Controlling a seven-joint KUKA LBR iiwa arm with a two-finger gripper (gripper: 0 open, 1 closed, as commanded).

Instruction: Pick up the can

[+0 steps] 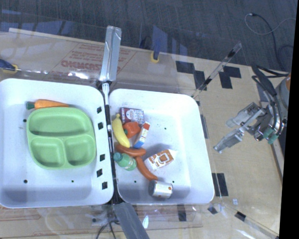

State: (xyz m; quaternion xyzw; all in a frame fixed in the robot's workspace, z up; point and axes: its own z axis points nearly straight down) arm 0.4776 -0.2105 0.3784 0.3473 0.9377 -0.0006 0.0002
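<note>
Can (161, 189) lies in the right bin (201, 146) on the cardboard-covered bench (246, 201); open tool (232, 133) hovers outside it.

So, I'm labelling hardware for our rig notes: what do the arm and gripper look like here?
The gripper has two long, flat, metallic grey fingers on a grey metal mount. Behind it the wrist carries a small teal part, and dark cables loop above it. The arm's body is cut off at the view's edge.

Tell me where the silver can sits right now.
The small silver metal can lies in the right white bin, near its front edge, just below the orange sausage-shaped toy and the orange-and-white carton.
</note>
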